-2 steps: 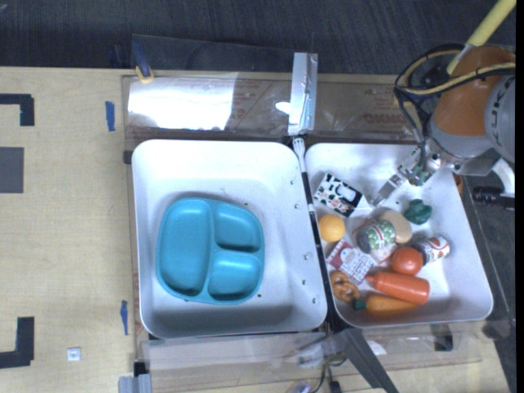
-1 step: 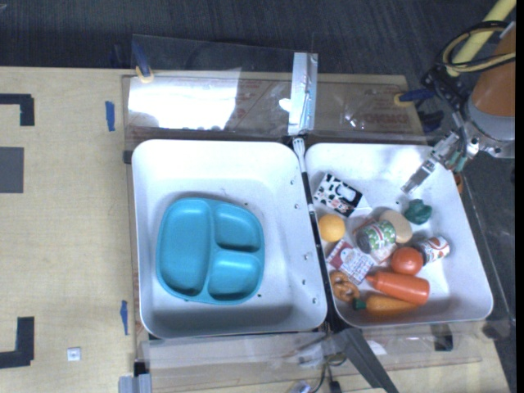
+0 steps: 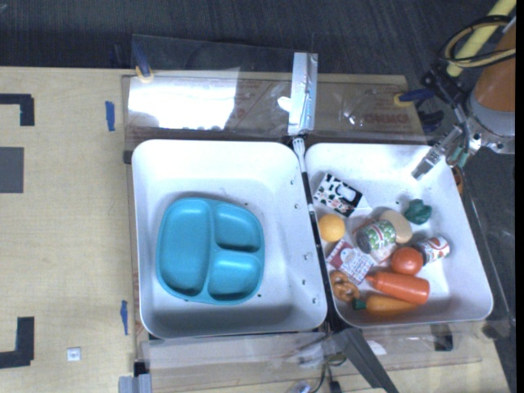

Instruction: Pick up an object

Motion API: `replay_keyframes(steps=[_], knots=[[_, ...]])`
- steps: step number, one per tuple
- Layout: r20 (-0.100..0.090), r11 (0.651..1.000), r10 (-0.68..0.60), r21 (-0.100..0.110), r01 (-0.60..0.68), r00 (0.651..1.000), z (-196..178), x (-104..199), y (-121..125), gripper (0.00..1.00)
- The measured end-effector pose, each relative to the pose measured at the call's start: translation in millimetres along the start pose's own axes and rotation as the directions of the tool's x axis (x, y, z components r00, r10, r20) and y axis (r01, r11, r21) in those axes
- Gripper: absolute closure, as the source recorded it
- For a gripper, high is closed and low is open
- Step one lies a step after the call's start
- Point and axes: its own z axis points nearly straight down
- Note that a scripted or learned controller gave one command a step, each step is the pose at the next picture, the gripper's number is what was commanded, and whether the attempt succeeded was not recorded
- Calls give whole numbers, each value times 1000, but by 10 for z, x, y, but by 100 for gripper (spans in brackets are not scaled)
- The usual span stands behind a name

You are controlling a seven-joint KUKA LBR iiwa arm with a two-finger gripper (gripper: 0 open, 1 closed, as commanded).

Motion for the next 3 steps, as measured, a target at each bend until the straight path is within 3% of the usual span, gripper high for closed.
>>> replay_keyframes(steps=[1, 2, 3], knots=[[-15, 988, 153, 11, -153, 988, -152, 156, -169, 100], [-9, 970, 243, 9, -243, 970, 630, 772, 21, 100], [-4, 1000, 19, 2, -19, 1000, -986, 454, 198, 100]])
